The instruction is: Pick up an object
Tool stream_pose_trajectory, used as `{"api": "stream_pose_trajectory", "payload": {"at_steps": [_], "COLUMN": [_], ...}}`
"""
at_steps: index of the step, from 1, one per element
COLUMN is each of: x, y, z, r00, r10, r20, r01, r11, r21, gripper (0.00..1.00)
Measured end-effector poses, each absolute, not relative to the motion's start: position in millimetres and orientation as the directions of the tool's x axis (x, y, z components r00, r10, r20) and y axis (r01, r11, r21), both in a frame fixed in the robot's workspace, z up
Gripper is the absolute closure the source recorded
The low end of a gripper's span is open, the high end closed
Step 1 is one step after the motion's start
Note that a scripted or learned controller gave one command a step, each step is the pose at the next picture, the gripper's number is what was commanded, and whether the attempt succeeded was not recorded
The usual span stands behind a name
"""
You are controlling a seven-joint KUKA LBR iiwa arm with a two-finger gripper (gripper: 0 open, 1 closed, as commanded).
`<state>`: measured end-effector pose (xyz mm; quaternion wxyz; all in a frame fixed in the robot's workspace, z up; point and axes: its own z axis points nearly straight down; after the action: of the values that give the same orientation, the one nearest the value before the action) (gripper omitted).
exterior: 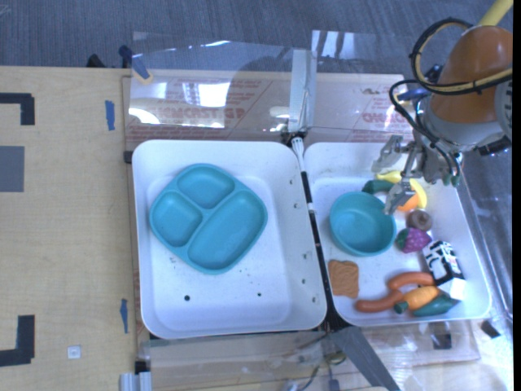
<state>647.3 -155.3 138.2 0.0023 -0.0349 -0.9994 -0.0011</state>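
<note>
Two white bins sit side by side. The right bin (476,296) holds, near to far, one carrot (423,297), one sausage (376,305), one cracker (343,278), one teal bowl (361,222) and grapes (415,239). The left bin (163,312) holds one divided plate (208,217). The gripper (404,187) hangs spread over a half-hidden banana (417,192), grasping nothing.

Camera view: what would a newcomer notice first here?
The big teal three-compartment plate lying alone in the left white bin. Then the right white bin, with a teal bowl and small toy foods crowded along its right side, and the grey arm's gripper hovering above its far end.
</note>
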Motion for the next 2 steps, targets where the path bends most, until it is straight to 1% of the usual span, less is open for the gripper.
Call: {"api": "stream_pose_trajectory", "payload": {"at_steps": [1, 2], "x": [610.1, 617.2], "y": [-199.2, -196.0], "z": [89.6, 108.7], "r00": [-0.985, -0.985], "r10": [0.174, 0.173], "r20": [-0.01, -0.029], "r01": [0.174, 0.173], "r11": [0.985, 0.985], "r21": [0.001, 0.005], "gripper": [0.0, 1.0]}}
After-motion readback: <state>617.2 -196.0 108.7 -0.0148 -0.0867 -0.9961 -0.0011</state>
